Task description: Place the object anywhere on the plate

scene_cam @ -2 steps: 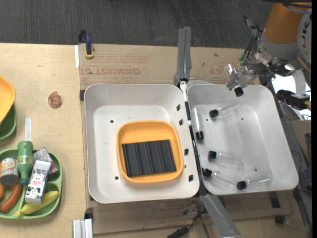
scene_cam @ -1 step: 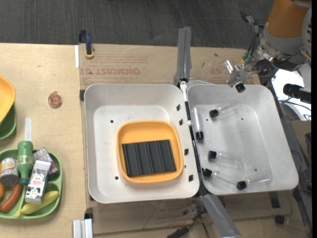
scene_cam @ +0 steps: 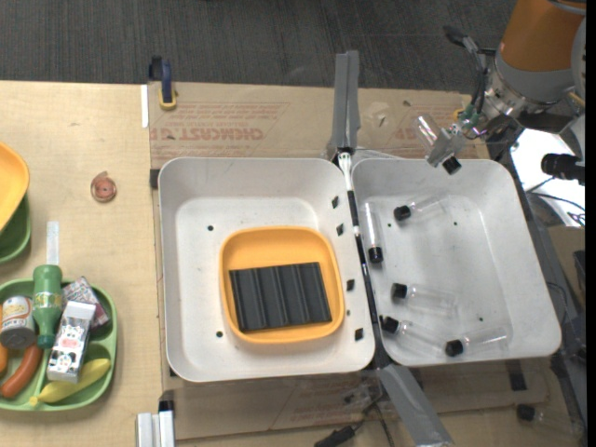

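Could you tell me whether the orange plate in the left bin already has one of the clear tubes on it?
Not yet. The orange plate carries a dark ribbed block; the clear tubes lie in the right bin, and one is in the pincer.

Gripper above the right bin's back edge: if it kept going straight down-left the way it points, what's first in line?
Probably the clear tube with a black cap near the right bin back wall; the gripper height above it is unclear.
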`<action>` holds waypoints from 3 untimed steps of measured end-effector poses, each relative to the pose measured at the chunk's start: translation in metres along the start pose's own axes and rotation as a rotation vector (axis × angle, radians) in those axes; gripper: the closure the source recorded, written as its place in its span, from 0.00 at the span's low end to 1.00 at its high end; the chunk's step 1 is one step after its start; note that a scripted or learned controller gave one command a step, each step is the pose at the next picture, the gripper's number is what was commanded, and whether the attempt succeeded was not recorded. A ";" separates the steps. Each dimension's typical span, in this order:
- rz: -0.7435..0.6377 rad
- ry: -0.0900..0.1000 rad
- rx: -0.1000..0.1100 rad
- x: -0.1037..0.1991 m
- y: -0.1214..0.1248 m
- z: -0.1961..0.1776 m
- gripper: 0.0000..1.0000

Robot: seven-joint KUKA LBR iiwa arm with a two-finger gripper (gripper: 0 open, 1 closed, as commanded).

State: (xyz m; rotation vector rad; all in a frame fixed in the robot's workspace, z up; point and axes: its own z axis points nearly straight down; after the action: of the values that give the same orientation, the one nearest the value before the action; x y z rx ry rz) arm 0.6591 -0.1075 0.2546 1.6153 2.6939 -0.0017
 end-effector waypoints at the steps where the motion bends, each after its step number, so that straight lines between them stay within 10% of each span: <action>1: -0.184 0.002 0.000 0.069 -0.051 0.064 1.00; 3: -0.679 -0.003 -0.004 -0.013 -0.026 0.012 1.00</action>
State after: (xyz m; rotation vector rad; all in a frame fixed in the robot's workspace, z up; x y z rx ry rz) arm 0.6422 -0.1311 0.2425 0.6258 3.0734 0.0012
